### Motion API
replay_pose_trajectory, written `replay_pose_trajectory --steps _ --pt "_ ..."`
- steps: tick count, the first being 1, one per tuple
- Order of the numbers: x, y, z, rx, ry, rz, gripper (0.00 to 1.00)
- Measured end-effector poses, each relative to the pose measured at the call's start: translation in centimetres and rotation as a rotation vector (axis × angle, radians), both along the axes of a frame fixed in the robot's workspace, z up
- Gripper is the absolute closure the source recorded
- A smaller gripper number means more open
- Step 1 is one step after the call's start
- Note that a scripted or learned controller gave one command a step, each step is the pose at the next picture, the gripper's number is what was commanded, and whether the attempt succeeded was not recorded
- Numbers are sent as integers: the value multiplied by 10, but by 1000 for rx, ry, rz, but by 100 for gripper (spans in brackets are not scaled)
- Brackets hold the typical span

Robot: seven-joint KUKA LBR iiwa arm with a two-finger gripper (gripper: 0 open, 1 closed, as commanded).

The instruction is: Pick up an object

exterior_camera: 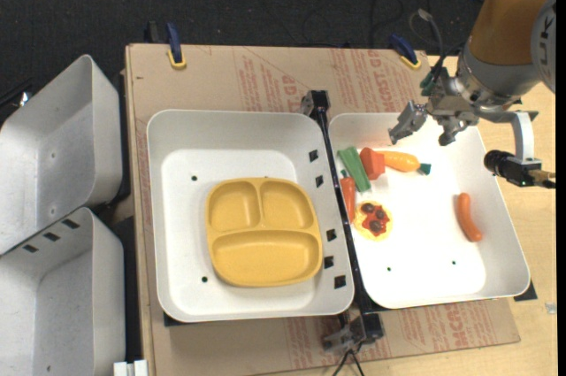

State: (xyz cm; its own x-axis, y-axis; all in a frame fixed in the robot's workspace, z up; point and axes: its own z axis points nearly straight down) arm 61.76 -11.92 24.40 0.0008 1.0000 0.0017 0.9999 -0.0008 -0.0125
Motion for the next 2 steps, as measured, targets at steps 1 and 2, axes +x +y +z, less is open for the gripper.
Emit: replay_pose_trajectory --steps 1,2 --pt "2 0 7 -2 -12 2 0" --pt "9 -6 -50 -1 -7 0 0"
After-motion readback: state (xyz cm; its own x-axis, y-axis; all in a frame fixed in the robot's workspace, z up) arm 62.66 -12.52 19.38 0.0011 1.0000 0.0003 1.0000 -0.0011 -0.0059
